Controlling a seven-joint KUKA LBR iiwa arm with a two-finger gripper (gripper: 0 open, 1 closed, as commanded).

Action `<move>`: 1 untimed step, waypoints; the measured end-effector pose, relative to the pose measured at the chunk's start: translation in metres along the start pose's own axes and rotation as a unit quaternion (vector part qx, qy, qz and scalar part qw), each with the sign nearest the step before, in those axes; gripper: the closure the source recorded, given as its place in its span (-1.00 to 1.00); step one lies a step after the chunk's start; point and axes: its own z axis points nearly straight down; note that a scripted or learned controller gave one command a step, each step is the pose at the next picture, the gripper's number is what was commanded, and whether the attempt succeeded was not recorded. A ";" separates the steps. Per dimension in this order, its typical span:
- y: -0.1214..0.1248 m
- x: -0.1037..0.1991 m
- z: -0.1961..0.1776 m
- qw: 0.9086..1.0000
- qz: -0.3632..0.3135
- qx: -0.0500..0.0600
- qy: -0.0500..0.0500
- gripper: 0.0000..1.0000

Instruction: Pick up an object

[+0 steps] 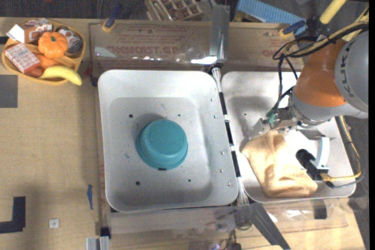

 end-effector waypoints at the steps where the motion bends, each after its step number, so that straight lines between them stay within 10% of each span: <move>1: 0.001 -0.005 -0.011 1.000 0.005 -0.004 -0.001 1.00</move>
